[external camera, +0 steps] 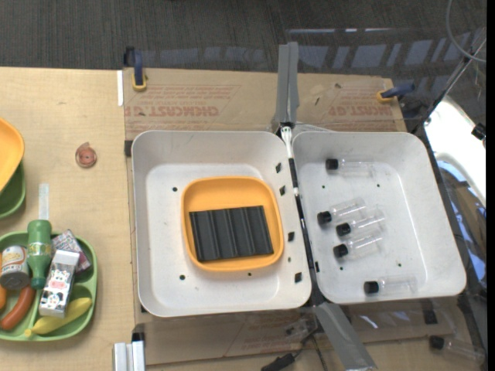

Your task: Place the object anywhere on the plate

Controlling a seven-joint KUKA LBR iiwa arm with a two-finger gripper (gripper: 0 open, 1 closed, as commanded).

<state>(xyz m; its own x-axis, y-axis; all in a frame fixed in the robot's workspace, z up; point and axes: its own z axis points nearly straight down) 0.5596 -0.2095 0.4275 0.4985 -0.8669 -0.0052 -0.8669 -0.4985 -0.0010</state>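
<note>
An orange plate point(232, 195) with rounded corners lies in the middle of the left white bin point(155, 230). A dark grey ribbed block point(231, 233) rests on the plate's near half. In the right white bin point(433, 230) lie several clear plastic vials with black caps. One vial point(349, 166) is near the far edge. Three sit close together in the middle point(357, 225). Another vial point(390, 286) lies near the front rim.
On the wooden table to the left are a green tray of toy food point(46, 288), an orange bowl point(8, 161) and a small pink disc point(86, 156). A grey metal post point(287, 83) rises behind the gap between the bins. Clamps point(136, 76) hold the cardboard sheet.
</note>
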